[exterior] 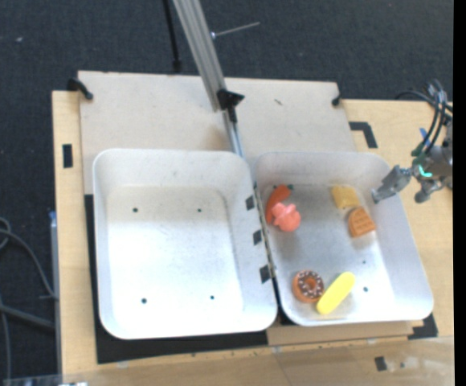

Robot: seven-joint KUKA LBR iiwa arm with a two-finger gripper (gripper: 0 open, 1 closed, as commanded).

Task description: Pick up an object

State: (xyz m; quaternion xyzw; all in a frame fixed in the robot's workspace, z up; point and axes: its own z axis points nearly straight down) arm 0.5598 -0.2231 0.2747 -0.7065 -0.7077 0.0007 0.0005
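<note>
The left bin (173, 240) sits beside the right bin (394, 252), which holds a pink toy (282, 212), a brown ring-shaped piece (307, 285) touching a yellow oblong piece (335, 293), a small yellow block (345, 196) and an orange waffle-like piece (361, 223). The gripper (390, 185) hangs over the right bin's far right rim, nothing between its fingers; whether they are apart I cannot tell. The yellow block lies just left of it.

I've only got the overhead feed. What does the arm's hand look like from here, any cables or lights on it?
At the view's right edge, the hand is a small grey metallic piece. Behind it, thin dark cables loop upward, and a small teal-green glow sits on the wrist. Finer detail is too blurred to tell.
</note>
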